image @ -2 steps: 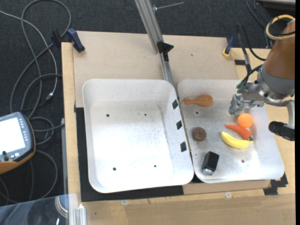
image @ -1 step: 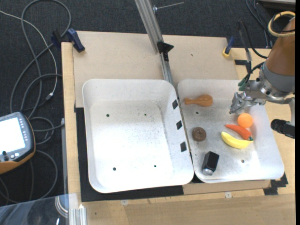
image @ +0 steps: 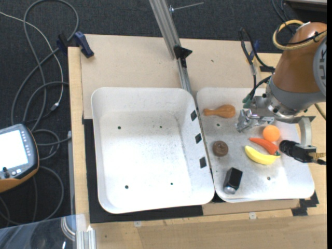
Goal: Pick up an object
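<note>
The right bin (image: 290, 188) holds several small objects: a tan chicken drumstick (image: 220, 111) at the back, a brown round cookie (image: 220, 148), a black box (image: 233, 180) near the front, a yellow banana (image: 261, 156), a red-orange carrot (image: 264, 144) and an orange ball (image: 271, 133). My gripper (image: 249, 121) hangs low over the bin, between the drumstick and the orange ball. I see nothing between its fingers.
The left bin (image: 104, 108) lies beside the right one. A metal pole (image: 165, 22) slants down to the divider between them. Cables and a teach pendant (image: 15, 157) lie off the bench at left. A black connector (image: 293, 149) hangs from the arm over the bin's right side.
</note>
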